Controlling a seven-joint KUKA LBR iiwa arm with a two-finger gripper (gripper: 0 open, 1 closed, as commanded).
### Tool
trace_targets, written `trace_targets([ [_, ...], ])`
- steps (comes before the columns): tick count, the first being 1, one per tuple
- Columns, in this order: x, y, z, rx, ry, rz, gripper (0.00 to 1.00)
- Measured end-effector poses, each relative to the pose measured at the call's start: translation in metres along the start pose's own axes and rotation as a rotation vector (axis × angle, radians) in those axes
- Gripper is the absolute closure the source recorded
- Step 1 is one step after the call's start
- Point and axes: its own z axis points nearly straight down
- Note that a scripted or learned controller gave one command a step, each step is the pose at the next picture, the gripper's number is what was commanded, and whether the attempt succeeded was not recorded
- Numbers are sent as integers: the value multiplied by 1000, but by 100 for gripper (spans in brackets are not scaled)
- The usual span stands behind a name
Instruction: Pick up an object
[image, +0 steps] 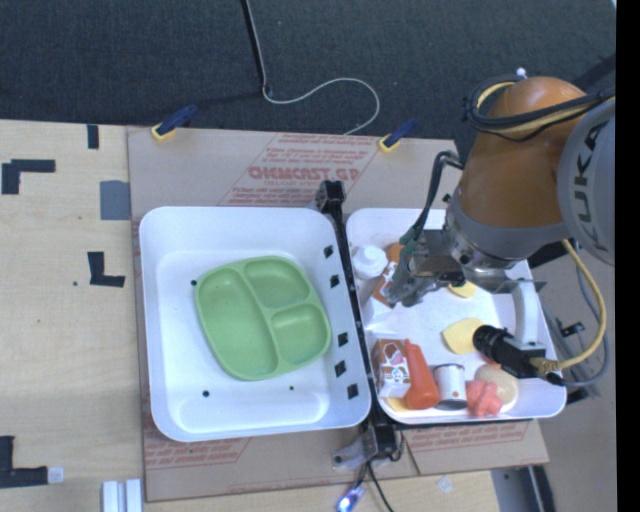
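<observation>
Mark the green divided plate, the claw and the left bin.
green divided plate (262, 318), camera view, centre ridge between compartments
claw (400, 290), camera view, midway between its fingertips
left bin (175, 235), camera view, bare upper-left floor

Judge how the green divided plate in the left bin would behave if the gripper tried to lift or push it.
The green divided plate looks like moulded plastic, so probably stiff and light. It lies flat on the left bin, so a grip would likely need its raised rim. Pushed, it would probably slide, not roll.

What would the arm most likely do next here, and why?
Probably lower straight down. The gripper hangs over the right bin, above the clutter near the divider, with nothing visibly held; objects like the white bottle lie just beside it.
</observation>
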Motion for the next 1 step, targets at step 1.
trace_targets([
  [1,75,-2,-74,-13,2,-6,100],
])
